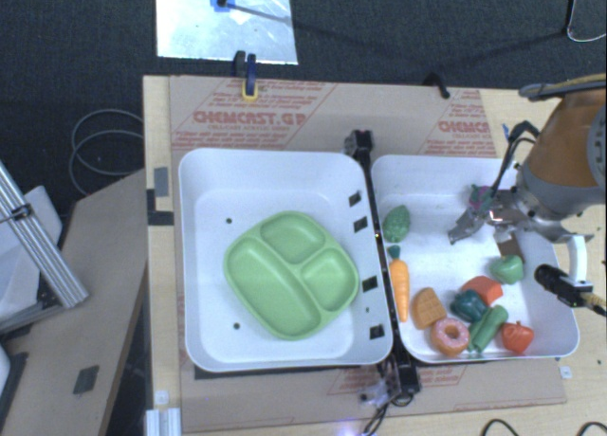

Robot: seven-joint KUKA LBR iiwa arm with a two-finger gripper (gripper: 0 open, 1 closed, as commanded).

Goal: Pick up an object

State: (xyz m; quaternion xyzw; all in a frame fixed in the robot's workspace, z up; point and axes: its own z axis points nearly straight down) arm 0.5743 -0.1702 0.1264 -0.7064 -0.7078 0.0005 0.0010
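- Dark carpet surrounds a bench topped with printed cardboard [285, 117], on which two shallow white bins sit side by side.
- Filling much of the left bin [204, 188] is a green divided plate [289, 275], lying toward that bin's near right part.
- Toy food lies in the right bin [427, 202]: a dark green vegetable [395, 223] and an orange carrot [400, 287] along its left wall; a tan bread piece [428, 307] and a donut [449, 335] by the near edge.
- Toward the near right corner cluster a red-and-teal piece [474, 297], a green cucumber [487, 327] and a red tomato-like piece [517, 336].
- A light green pepper [507, 268] lies by the right wall, just beside the gripper [486, 219].
- That gripper hangs low over the right bin's far right part; whether the claw is released or clenched I cannot tell, and nothing visibly sits in it.
- Judging by looks, the pepper is hollow plastic: light, stiff, smooth and likely slippery, so it may squirt out of a pinch.
- Best hold would be across its widest middle, closing squarely so it does not roll toward the wall.
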